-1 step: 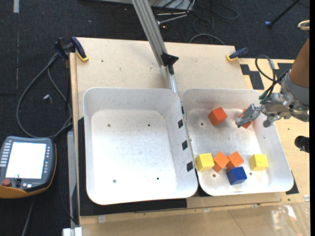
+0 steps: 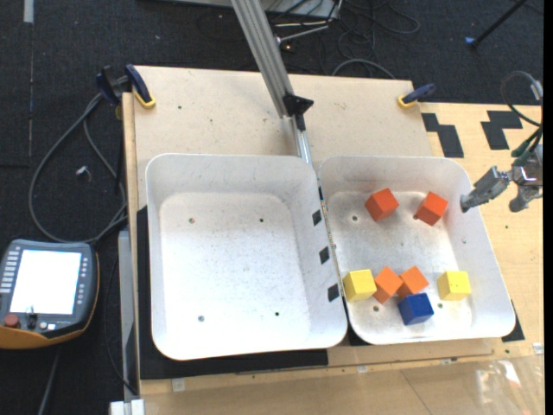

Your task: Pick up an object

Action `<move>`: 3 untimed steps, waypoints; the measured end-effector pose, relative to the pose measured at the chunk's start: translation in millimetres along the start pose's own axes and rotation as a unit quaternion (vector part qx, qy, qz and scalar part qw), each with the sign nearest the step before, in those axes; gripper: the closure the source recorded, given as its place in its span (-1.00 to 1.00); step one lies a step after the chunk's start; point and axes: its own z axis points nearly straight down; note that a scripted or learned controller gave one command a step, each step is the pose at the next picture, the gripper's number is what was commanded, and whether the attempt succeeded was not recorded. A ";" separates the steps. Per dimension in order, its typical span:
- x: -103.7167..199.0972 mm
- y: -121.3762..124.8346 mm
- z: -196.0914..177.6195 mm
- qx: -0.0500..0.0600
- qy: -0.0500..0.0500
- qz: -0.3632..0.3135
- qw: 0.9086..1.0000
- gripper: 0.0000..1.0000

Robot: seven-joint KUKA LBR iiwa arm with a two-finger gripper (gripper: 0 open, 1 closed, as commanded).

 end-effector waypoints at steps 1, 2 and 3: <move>49.5 30.4 131.3 0.009 0.004 -0.004 1.000 -1.00; 68.2 15.3 70.9 0.002 0.002 -0.004 1.000 -1.00; 46.9 -21.0 -45.0 0.000 0.000 -0.002 1.000 -1.00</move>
